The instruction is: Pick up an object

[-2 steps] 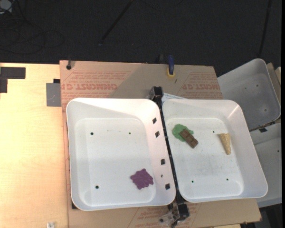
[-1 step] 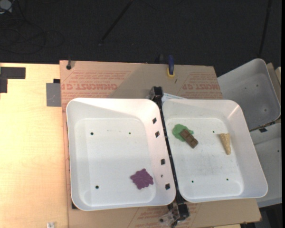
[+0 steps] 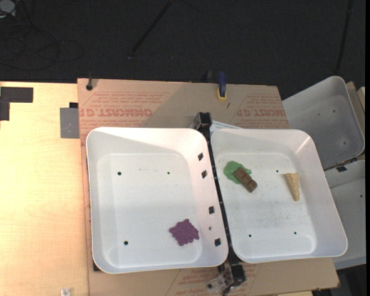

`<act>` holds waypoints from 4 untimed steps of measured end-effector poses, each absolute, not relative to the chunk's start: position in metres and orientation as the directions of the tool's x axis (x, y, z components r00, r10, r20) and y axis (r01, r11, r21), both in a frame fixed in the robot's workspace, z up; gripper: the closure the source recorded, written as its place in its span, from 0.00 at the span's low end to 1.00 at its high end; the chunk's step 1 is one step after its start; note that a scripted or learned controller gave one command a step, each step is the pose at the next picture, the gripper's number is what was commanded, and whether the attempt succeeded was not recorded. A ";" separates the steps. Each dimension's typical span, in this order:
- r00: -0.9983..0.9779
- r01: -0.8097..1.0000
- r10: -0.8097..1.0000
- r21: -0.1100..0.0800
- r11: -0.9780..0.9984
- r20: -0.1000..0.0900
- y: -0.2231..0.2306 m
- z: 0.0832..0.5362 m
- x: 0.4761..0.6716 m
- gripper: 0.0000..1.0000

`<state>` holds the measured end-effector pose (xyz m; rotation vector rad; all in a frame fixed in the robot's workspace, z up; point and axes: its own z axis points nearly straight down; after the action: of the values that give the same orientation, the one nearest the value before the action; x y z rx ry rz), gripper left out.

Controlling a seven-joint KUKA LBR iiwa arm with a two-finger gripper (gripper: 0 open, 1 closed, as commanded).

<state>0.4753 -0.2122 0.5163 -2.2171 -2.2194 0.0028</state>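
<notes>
A purple lumpy object (image 3: 184,232) lies in the left bin (image 3: 105,165), near its front right corner. In the right bin (image 3: 320,227) a green piece (image 3: 233,169) sits close to the left wall, with a brown block (image 3: 245,180) resting partly on it. A tan cone-shaped piece (image 3: 293,185) lies further right in the same bin.
Both bins rest on a cardboard sheet (image 3: 172,103) on a light wooden bench (image 3: 31,190). A black clamp strip (image 3: 209,190) joins the bins along their shared edge. A blue and yellow clip (image 3: 221,86) stands at the cardboard's back edge. A spare white tray (image 3: 333,116) leans at the right.
</notes>
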 end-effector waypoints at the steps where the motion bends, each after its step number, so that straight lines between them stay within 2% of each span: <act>1: -0.001 1.000 1.000 -0.018 0.001 0.007 -0.212 0.353 0.475 0.00; 2: 0.000 1.000 1.000 -0.003 0.000 0.001 -0.214 0.371 0.476 1.00; 3: -0.001 1.000 1.000 -0.016 0.001 0.007 -0.204 0.232 0.474 1.00; 4: -0.004 1.000 1.000 -0.011 0.004 0.007 -0.143 0.160 0.474 1.00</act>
<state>0.4742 -0.1426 0.1600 -2.2080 -2.2168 0.0046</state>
